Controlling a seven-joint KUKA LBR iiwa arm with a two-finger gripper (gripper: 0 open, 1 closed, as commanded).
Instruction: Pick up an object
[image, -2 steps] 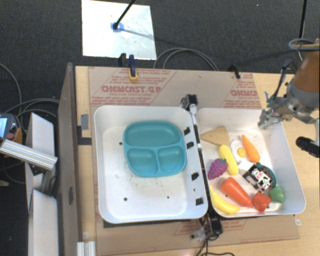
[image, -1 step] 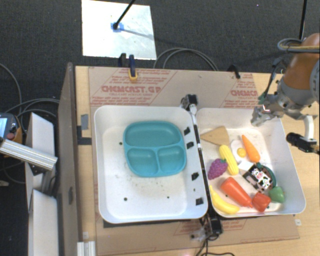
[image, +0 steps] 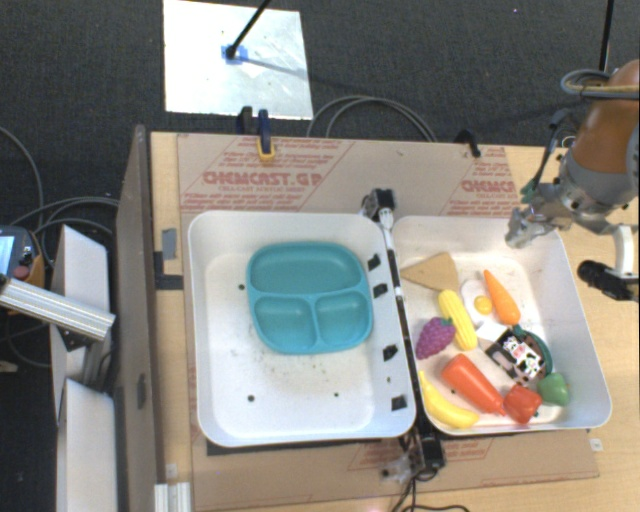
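Toys fill the right bin on my feed, and the arm comes in from the right with its gripper hanging over that bin's upper edge, above the far corner and apart from every toy below it. I cannot tell from this angle whether it is open or closed; nothing shows between its tips. Nearest to it lies a tan wedge, just below and to the left. Right of that wedge I see an orange carrot lying at a slant, with a small fried egg toy touching its left side. A yellow corn cob sits just beside the egg, and purple grapes rest against the cob's lower left. A bigger orange carrot lies lower down, a yellow banana curving along the bin's bottom edge beneath it. A black and white toy sits to the carrot's right, with a red piece and a green piece near the lower right corner. Over in the left bin I have a teal divided plate, flat, near the middle. Both bins sit on a cardboard sheet on the tabletop
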